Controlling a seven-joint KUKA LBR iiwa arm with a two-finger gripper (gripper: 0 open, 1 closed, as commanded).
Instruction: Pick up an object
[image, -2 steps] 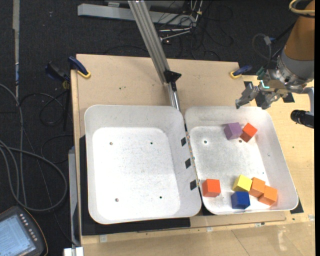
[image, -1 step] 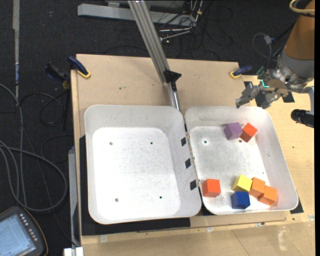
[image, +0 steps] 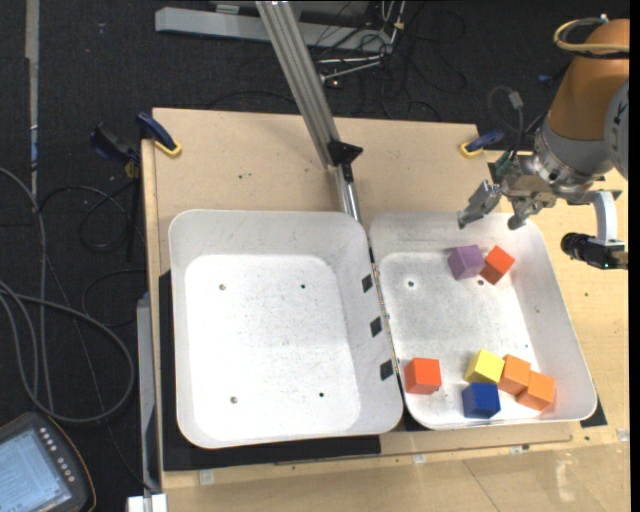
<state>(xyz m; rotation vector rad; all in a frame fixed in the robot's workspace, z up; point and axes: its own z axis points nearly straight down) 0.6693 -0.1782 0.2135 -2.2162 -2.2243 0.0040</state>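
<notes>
While pincer (image: 501, 209) hangs spread open, holding nothing, purple block (image: 464, 262) just below it.

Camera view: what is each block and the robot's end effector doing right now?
End effector: open, above the right bin's far edge, holding nothing.
Purple block: lying in the right bin, touching the tilted orange block.
Lone orange block: resting apart.
Yellow block, blue block, two orange blocks: clustered together.

The counter (image: 260, 165) looks like matt, pale wood board; both bins (image: 270, 320) are smooth white plastic, finely speckled; blocks (image: 481, 400) look matt.
</notes>
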